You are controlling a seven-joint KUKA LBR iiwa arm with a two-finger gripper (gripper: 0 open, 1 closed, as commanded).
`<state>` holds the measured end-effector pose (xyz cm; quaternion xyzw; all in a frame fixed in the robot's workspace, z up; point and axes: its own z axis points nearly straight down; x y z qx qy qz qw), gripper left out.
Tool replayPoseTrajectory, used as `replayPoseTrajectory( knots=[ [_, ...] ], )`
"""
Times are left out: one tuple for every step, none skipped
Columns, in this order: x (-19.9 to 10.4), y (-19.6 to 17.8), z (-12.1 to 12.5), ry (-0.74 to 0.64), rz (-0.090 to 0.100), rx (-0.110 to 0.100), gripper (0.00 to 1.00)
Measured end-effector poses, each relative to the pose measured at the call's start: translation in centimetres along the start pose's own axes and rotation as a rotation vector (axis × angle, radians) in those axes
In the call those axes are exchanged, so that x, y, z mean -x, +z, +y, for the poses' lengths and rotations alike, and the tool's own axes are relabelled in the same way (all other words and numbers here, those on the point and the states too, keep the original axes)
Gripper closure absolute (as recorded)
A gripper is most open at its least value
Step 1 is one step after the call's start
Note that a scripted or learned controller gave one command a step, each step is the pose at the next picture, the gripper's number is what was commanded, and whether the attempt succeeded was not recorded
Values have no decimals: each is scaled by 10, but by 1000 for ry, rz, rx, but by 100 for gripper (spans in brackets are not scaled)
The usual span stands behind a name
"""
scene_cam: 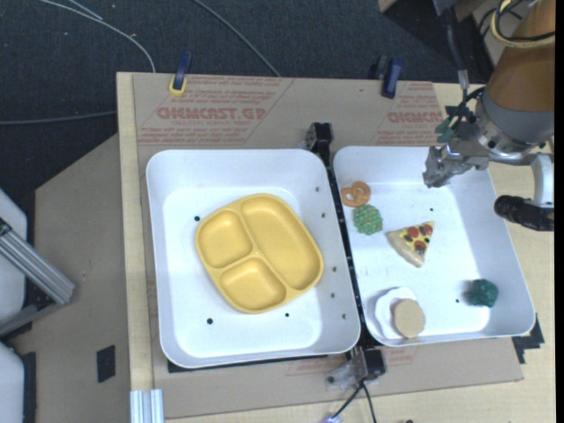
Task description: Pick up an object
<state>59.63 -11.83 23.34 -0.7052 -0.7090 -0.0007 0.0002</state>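
Claw (438, 173) hanging near the top edge of the right bin (502, 263), above bare floor — nothing between the fingers; open or closed, impossible to tell at this angle. Candidates for pickup spread below it: pretzel (356, 193) just beside green broccoli piece (367, 219), pizza slice (414, 241) near the middle, round cookie (407, 317) at the front edge, dark teal lump (481, 293) toward the front right. Probably scattered so as to leave grasping room. Left bin (167, 236) carrying a yellow divided plate (257, 252) — well apart from the claw.
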Motion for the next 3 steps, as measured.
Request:
replayPoseTrajectory(
  knots=[
    [-47,7,5,0,1,-3,100],
    [-101,17,5,0,1,-4,100],
    [-162,22,6,-1,1,-4,100]
  ],
)
